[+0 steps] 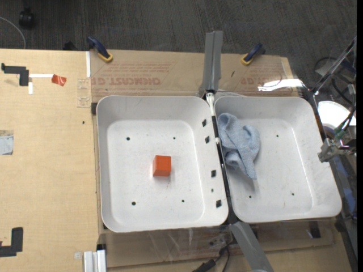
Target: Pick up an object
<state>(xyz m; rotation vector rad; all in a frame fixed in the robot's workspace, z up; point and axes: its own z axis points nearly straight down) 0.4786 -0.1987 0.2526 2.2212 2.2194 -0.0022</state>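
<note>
A small orange-red cube point(162, 166) sits flat on the floor of the left bin point(113, 208), a little below its middle and apart from every wall. A crumpled blue-grey cloth point(240, 144) lies in the right bin point(295, 208), bunched against that bin's left wall beside the divider between the two bins.
Brown cardboard point(147, 78) lies behind the bins, held by two clamps point(101, 50). A wooden benchtop point(45, 169) spreads to the left with a small red piece point(58, 80) on it. Cables and metal fixtures point(334, 143) crowd the right bin's right rim.
</note>
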